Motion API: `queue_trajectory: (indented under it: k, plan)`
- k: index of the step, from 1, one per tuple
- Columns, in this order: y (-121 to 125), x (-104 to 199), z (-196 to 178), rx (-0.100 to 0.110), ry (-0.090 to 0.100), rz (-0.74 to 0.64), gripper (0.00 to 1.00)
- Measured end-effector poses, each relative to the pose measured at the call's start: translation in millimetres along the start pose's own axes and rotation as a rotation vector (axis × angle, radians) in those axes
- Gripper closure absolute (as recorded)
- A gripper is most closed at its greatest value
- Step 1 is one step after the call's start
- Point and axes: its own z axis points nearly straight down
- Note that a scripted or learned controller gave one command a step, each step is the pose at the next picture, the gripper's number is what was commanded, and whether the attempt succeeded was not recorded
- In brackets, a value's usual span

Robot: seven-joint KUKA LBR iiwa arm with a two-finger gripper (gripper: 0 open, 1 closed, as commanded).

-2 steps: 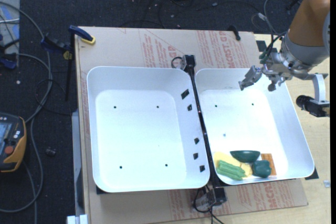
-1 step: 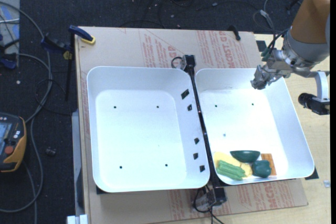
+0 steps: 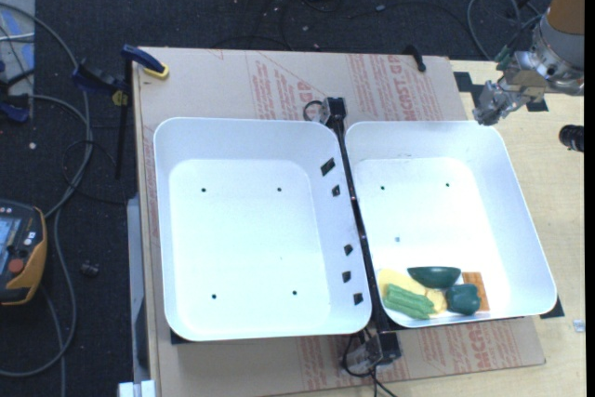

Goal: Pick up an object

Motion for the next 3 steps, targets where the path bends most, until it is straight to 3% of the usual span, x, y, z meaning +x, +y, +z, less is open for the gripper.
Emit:
queue_trajectory:
  k: [1, 2, 3]
  plan:
    - [-19, 140, 63, 0.003, 0.005, -0.012, 1.00]
    - [-48, 215, 60, 0.000, 0.003, -0.009, 1.00]
    - [-50, 205, 60, 0.000, 0.001, 0.048, 1.00]
